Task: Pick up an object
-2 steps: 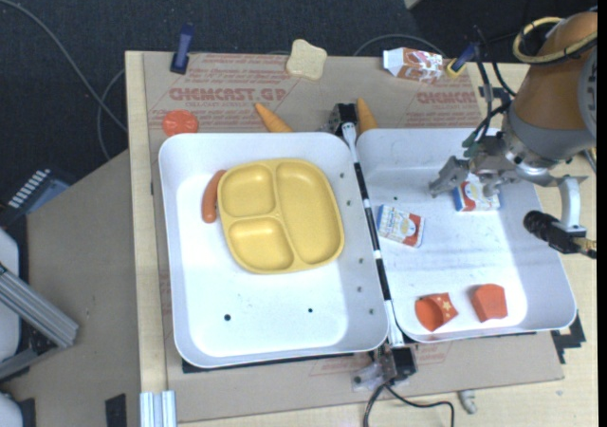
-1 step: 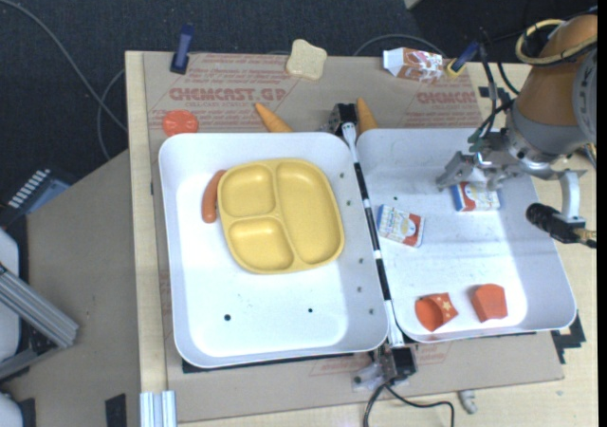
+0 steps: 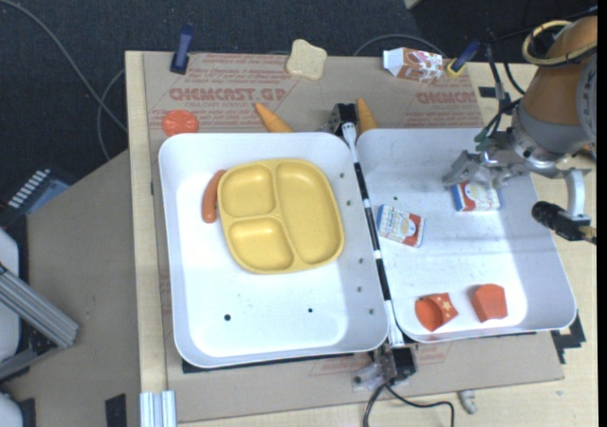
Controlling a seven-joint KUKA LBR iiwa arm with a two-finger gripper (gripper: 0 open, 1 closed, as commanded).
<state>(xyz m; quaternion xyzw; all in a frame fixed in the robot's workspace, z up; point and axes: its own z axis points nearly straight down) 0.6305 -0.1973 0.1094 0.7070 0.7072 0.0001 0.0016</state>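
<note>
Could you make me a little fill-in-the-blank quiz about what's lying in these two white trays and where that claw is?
1. The yellow divided plate lies in the ____ bin.
2. The sausage lies against the plate's ____ side.
3. The claw is above a small carton in the ____ bin.
4. Near that bin's front edge sit ____ orange-red blocks.

Missing words: left; left; right; two
</note>
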